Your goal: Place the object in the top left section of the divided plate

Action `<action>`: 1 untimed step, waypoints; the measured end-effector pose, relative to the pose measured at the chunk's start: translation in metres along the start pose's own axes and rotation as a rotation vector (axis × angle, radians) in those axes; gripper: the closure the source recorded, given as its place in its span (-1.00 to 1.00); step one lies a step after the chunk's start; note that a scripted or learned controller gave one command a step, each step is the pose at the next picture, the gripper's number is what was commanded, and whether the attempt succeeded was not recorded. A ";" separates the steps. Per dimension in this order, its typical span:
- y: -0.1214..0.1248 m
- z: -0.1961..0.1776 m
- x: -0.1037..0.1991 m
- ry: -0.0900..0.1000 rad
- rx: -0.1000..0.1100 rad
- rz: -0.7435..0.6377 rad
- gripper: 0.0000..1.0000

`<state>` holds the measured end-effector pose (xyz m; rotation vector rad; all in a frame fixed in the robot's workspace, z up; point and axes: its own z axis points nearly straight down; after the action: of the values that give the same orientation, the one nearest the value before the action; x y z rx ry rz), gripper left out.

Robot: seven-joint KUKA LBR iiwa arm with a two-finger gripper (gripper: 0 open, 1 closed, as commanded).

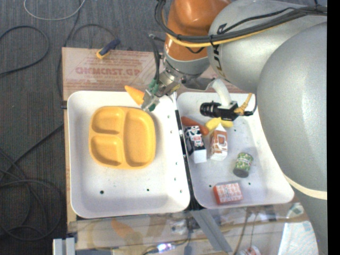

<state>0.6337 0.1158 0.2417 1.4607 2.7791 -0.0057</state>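
Dark grey carpet [32,121] with loose cables [24,27] surrounds the bench, and a cardboard sheet [95,73] with red print lies beyond the far edge of the divided plate [123,137]. Item count: two white bins, one plate, one orange piece, six small items and one blue-and-yellow object. The left bin [127,193] lies under the plate; the right bin [265,182] stands to the plate's right, rim to rim with the first. The plate is yellow, has rounded corners and three sections: two small sections on its left side, one above the other, and one large section on its right side. The orange piece [134,93] is tapered, with its point turned away to the left. It lies just beyond the plate's far edge, over the left bin's rim, apart from the plate and outside every section. The gripper [149,102] hangs just beyond the plate's far right corner, at the thick end of the orange piece. Its opening cannot be told, nor whether it has hold of the piece. To the plate's right lie one orange-red piece [189,122], one yellow piece [213,124], one black-and-white box [197,143], one white-and-orange carton [218,145], one green can [243,164] and one red box [228,193]. The blue-and-yellow object [108,48] lies beyond the plate, on the cardboard's far edge.
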 end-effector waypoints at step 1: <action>0.000 -0.002 0.037 0.003 -0.002 -0.284 1.00</action>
<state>0.6127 0.1462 0.2437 1.0534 2.9599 -0.0015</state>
